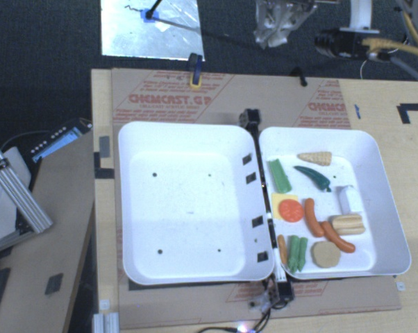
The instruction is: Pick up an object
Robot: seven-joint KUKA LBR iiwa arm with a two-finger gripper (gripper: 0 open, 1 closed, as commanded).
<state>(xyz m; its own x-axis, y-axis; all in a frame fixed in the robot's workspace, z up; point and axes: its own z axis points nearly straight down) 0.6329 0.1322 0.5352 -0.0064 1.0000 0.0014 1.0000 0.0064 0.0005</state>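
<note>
At frame left we see the shallow white left-hand bin (188, 203). The matching right-hand bin (386, 207) holds toy foods: a green cucumber piece (280, 175), a dark green chilli pepper (314, 177), a round red tomato slice (291, 210) and an orange sausage (312, 216). At upper right, the translucent two-finger gripper (275, 35) hangs beyond the bench; we cannot tell its state.

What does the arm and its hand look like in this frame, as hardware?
The hand is pale, translucent-looking plastic or metal, blurred at the top edge. Behind it the arm shows a white curved link, with a black fitting and yellowish cables running off right.
</note>
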